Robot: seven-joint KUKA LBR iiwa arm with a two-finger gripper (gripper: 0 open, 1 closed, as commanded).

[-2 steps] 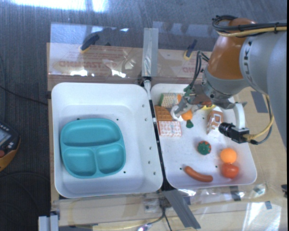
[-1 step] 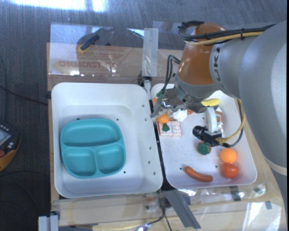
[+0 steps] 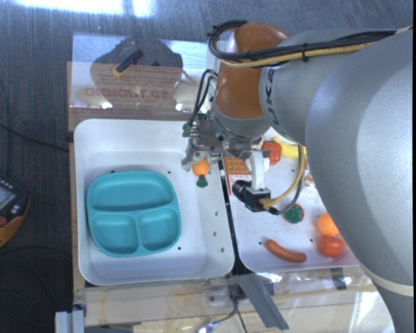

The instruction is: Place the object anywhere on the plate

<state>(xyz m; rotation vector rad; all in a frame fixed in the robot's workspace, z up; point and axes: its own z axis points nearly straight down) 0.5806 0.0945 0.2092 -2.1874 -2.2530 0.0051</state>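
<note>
Camera view shows the gripper (image 3: 200,159) hanging over the left bin (image 3: 194,255), right of the teal divided plate (image 3: 132,210) and near the rim shared with the right bin (image 3: 263,266). A small toy carrot (image 3: 201,168), orange with a green tip, sits between the fingers, so the gripper looks clenched on it, lifted clear of the bin floor. Transport seems to be the step in hand. Next the arm would need to travel left from here until the carrot is above the plate, then lower and let go. A toy sausage (image 3: 286,252) and tomato (image 3: 331,245) lie far right of the plate.
</note>
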